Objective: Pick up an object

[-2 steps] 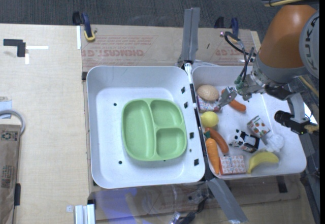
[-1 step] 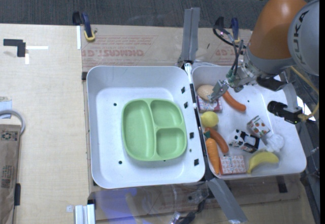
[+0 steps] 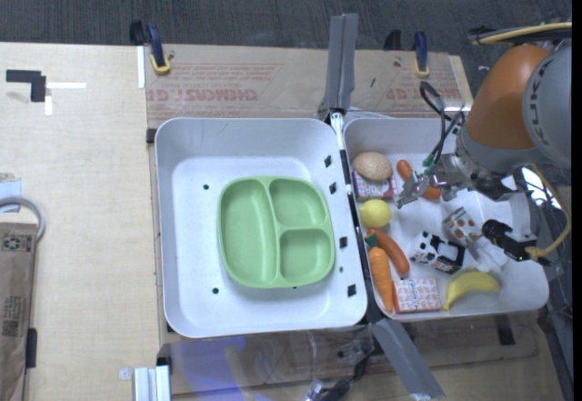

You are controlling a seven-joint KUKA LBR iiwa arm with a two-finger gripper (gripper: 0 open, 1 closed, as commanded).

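Beside the small orange carrot (image 3: 405,171), the gripper (image 3: 414,187) hangs low, its grip state seemingly unreadable.

the right bin (image 3: 536,297) is the landmark; all the loose things lie inside it. a tan bread roll (image 3: 371,165) sits near its far left corner. just in front of that lies a yellow lemon (image 3: 375,213). a red sausage (image 3: 392,250) slants across the middle left, and an orange carrot (image 3: 380,279) lies along the left wall beside it. a pink patterned packet (image 3: 417,295) lies flat at the near wall. a yellow banana (image 3: 469,287) curves near the near right. a black-and-white cow toy (image 3: 436,252) rests mid-bin.
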